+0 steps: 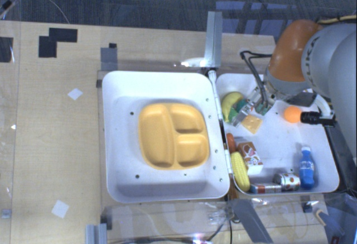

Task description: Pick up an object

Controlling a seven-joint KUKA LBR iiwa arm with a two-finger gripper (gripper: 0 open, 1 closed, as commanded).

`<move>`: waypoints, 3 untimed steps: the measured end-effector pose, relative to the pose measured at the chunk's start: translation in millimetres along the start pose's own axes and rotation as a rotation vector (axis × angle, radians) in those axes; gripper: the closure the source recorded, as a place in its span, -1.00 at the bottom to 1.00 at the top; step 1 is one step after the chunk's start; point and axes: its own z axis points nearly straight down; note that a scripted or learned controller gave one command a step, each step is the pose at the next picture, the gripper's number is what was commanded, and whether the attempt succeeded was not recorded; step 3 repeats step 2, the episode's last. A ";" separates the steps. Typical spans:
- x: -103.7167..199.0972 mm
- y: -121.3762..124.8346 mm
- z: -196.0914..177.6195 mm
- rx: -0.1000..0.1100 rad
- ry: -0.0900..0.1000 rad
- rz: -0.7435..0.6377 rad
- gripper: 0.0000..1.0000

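Arm (318, 53) comes in from the upper right of the frame, orange band up top, wrist angled down into the right bin (329, 178). Pincer (257, 104) sits low at the bin's upper left, just beside a yellow-green fruit (230, 102) and a green item (241, 108), right above a pale yellow block (252, 123). Can't tell if the pincer is open or closed, or whether anything is between it; too blurred and crowded there.

Rest of the right bin: orange ball (292, 114) at right of the pincer, apart from it. Corn (239, 170) along the left wall, lower part. Small brown-white carton (249, 155) just beside the corn. Can (289, 181) lying on its side near the bottom edge, blue bottle (306, 168) just right of it.

Left bin (120, 181) at frame centre holds a yellow divided tray (173, 135), lying flat in the middle. Both bins on the wooden bench (50, 142).
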 end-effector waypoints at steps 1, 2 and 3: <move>-4.9 -0.6 -15.5 -0.004 -0.014 -0.003 1.00; 9.2 50.5 -101.0 0.002 -0.001 0.508 1.00; 9.2 50.5 -101.0 0.002 -0.001 0.508 1.00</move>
